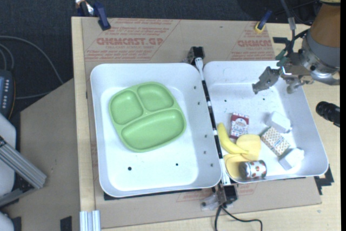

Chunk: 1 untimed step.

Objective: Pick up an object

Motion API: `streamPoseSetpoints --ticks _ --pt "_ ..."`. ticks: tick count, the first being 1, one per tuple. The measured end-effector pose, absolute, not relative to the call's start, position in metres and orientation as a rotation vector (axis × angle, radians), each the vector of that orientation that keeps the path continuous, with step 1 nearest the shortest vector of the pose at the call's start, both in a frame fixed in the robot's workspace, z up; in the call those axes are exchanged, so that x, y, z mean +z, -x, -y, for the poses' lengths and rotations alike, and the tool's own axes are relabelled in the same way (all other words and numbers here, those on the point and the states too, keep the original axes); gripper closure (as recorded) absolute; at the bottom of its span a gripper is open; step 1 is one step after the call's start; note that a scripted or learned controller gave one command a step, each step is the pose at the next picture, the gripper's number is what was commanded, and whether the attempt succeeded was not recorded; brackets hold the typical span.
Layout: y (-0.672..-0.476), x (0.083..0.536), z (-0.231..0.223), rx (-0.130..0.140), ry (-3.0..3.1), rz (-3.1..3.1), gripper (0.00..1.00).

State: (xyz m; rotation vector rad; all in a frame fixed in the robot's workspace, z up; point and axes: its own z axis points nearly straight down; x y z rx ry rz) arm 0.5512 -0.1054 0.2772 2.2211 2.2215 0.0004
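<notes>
Nearest you, a small red-labelled can (253,169) lies beside the yellow banana (228,142) — your two-finger gripper (277,79) hangs above the right bin's (316,140) far end, fingers spread, grasping nothing.

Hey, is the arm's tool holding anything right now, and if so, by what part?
Nothing is held. The tool hangs over the bare upper part of the right bin, with nothing between its fingers; the red carton and banana lie below, untouched.

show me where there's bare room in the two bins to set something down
Left bin: bare floor along the near edge, below the green divided plate.

Right bin: bare floor in the far half, between the gripper and the red card box.

Crowded: its near end, with the banana, can and checkered box.
</notes>
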Motion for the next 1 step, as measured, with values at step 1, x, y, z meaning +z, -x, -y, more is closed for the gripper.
streamPoseSetpoints --ticks 1 --pt "-0.5664 0.1843 0.0744 -0.001 -2.222 -2.223 0.0"
